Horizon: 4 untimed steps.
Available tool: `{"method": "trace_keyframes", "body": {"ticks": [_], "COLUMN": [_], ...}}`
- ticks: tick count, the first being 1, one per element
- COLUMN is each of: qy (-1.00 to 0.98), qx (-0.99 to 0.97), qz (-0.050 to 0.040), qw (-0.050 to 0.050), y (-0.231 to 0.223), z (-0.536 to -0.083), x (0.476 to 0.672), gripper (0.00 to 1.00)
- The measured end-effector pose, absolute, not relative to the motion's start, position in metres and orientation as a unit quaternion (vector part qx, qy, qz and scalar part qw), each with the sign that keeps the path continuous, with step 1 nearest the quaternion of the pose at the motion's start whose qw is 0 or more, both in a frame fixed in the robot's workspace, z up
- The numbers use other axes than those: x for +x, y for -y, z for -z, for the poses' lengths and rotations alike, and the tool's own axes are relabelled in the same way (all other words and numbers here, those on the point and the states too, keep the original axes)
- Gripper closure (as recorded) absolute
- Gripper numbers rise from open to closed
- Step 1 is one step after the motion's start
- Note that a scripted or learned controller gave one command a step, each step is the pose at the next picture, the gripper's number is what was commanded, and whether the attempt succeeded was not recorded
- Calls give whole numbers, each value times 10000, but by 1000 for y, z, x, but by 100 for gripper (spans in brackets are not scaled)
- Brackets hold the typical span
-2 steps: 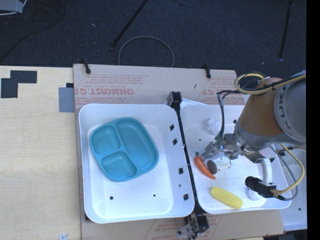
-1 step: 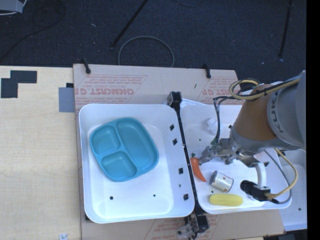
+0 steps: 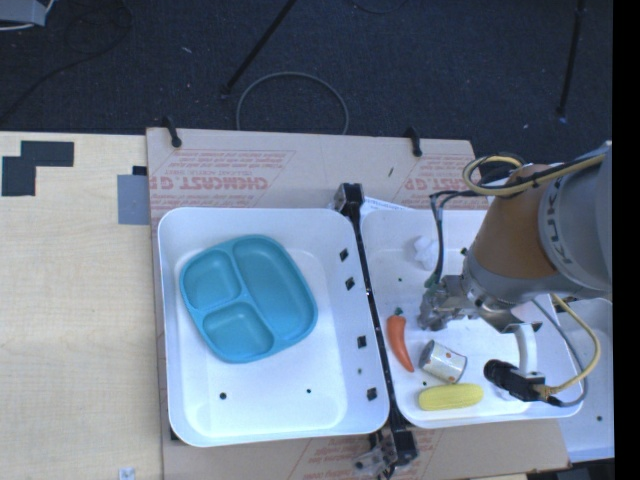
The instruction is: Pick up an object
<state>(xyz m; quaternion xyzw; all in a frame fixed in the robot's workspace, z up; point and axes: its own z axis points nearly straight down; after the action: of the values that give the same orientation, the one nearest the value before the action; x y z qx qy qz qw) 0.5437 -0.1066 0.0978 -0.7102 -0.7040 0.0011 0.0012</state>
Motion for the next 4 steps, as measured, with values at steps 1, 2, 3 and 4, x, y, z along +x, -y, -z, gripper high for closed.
{"method": "trace_keyframes", "body": {"ticks": [1,2,3,4], "qy": [7075,7073,7072,7080], "qx": [-7067,-7069,-7070,-7062], "qz": [7,10,8,-6], "qw": [-6,-11,-10,9], "y": [106,101,103,59], "z": [-161,-222,-267,-255], "x": [544,548,549,568], "gripper": [100,100,100,100]}}
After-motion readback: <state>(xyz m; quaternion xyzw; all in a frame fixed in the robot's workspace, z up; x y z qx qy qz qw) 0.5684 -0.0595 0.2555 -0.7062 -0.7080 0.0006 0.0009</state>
